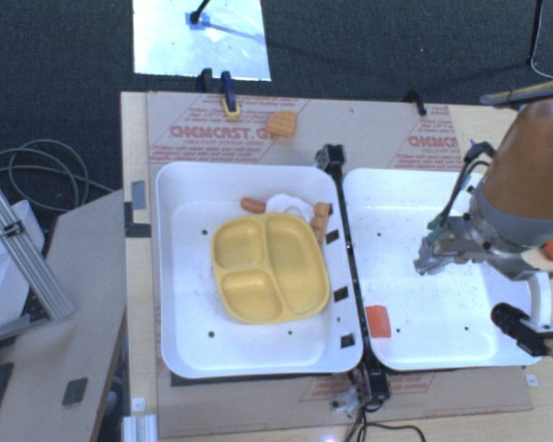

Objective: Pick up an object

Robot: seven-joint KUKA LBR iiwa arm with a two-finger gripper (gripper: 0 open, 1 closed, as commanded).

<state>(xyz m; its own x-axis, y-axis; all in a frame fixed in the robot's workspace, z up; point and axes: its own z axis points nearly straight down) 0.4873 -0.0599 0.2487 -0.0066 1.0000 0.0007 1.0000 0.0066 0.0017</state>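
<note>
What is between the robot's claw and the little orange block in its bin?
Nothing visible. The gripper hangs over the right bin, and the orange block lies near that bin's lower left corner, with bare white floor between them.

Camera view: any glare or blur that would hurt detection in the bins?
Camera view: lighting is even and soft; the white bins are bright but not blown out. Strong glare sits on the reflective sheet beyond the bench. The yellow tray and orange block read sharp. The gripper is slightly soft, with a faint shadow beneath.
</note>
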